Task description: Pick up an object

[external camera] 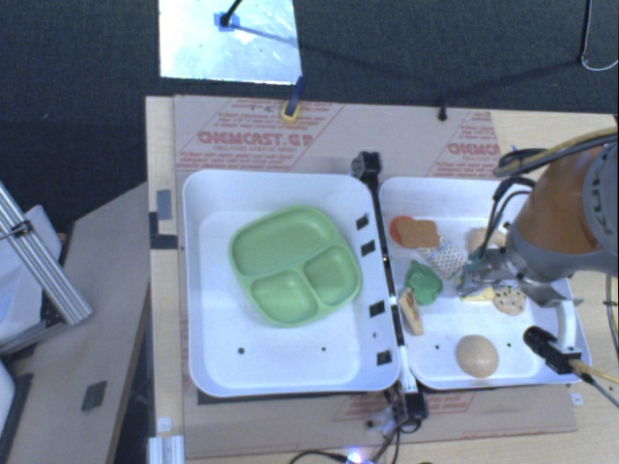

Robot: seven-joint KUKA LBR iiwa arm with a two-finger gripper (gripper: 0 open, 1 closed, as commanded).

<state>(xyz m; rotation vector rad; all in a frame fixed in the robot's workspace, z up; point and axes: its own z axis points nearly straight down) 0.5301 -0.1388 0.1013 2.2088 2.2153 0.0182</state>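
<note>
Objects for the pick sit in the right bin [440, 380], and I count several around my gripper [476, 280]. The gripper is low over the middle of that bin, and I can't tell from this slanted view how it is set or whether it has anything.

Taking the gripper as the clock centre: a pale yellow piece [478, 295] lies right under it at about 6 o'clock, seemingly touching. A speckled cookie [509, 300] is just beside it at 4 o'clock. A checkered white piece [446, 257] is near at 10 o'clock, and the orange slab [415, 232] lies further out along that line. A green crumpled item [423, 282] is at 9 o'clock, with a hot-dog-like piece [411, 311] just beyond it at 8 o'clock, against the bin's inner wall. A tan egg-shaped ball [477, 356] lies well apart at 6 o'clock.

The left bin [208, 356] holds a green divided plate [294, 264]. The arm [566, 211] comes in from 2 o'clock.
</note>
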